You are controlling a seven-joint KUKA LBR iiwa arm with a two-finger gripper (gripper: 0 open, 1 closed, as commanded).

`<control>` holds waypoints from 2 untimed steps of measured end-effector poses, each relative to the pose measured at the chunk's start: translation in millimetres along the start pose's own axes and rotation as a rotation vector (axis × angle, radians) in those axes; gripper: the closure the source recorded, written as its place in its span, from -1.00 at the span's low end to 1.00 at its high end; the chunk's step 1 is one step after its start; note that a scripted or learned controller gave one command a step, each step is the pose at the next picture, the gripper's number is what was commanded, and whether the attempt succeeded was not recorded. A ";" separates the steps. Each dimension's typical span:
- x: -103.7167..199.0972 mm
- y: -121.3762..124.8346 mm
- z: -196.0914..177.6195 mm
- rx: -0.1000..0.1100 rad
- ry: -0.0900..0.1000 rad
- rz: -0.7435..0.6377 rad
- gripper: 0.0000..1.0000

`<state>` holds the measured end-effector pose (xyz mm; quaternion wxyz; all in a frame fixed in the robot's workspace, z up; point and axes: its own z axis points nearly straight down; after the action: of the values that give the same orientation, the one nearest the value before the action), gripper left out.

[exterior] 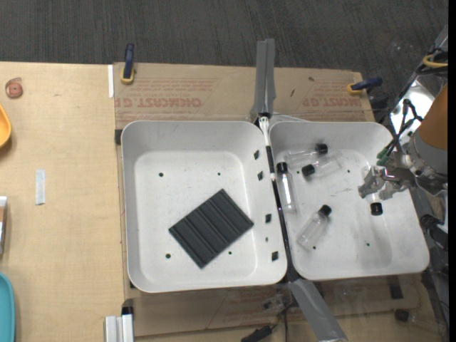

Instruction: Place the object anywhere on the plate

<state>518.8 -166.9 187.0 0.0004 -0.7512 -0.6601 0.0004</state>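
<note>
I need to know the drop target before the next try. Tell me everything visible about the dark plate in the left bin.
The plate is a flat, dark grey, near-black rectangle with parallel ridges or grooves running along its length; it looks like matte plastic or rubber. It lies flat on the floor of the left bin, turned diagonally, toward the lower middle. Nothing rests on it, and it touches only the bin floor, apart from the walls.

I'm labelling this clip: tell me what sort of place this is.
Probably a robotics lab test bench: two white bins clamped onto cardboard, a dark ribbed plate in the left one, clear vials in the right, and the gripper over them.
</note>
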 end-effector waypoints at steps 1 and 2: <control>37.7 -46.5 -37.5 0.001 0.000 -0.220 1.00; 92.5 -53.3 -25.3 0.001 0.000 -0.424 1.00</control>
<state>477.9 -68.3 212.4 0.0009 -0.5956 -0.8033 0.0008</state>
